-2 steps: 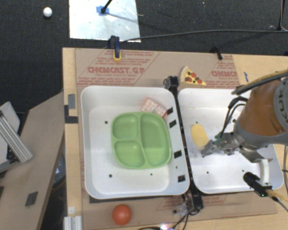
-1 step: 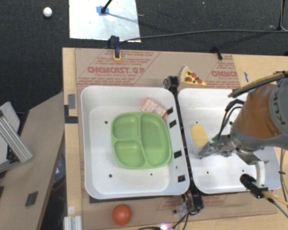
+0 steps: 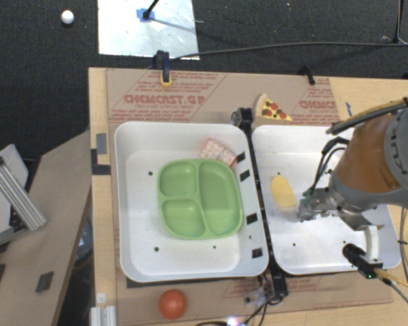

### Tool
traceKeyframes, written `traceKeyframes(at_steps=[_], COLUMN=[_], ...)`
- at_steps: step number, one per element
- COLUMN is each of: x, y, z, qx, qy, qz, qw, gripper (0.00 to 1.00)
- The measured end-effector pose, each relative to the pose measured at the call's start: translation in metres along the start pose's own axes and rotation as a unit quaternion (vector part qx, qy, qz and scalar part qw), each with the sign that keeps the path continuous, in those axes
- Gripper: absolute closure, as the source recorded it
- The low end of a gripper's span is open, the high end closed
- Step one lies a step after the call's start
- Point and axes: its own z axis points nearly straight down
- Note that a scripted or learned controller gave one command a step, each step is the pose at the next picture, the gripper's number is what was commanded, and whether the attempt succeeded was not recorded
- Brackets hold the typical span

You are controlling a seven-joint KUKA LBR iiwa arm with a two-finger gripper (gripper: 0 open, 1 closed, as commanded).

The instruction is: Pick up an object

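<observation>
Gripper [image 3: 307, 206] sits low in the right bin [image 3: 305, 253], just beside the yellow object [image 3: 282, 191], on that object's right side as my feed shows it. From my station the tool end is a small dark-and-grey clump under the bulk of the arm [image 3: 377, 165], and I cannot tell how it is set or whether it touches the yellow piece; it may be just brushing its edge, but the feed is too coarse to say.

As for progress, I judge the pick not yet made. The yellow object lies flat on the bin floor, near the divider between the two bins, and nothing appears lifted. What is left, as I read it, is the whole grasp: get onto the object, take hold, raise it clear.

The object itself is a small, smooth, oval yellow thing, pale and rounded, longer up and down in the picture than across, with no handle or edge to catch. I would expect it to slip or roll if pinched off-centre.

Elsewhere, the left bin [image 3: 132, 250] holds a green divided plate [image 3: 199, 199] and a small pinkish packet [image 3: 218, 151] at its upper edge. A pizza-slice toy [image 3: 273, 109] rests on the bench above the bins, and an orange ball [image 3: 172, 304] below them.
</observation>
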Motion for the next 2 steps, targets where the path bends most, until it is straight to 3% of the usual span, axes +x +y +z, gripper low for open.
traceKeyframes(at_steps=[2], x=[0.007], y=[-0.01], z=[-0.118], qx=[0.0], qy=[-0.001], qz=[-0.001], qw=[1.0], gripper=[1.0])
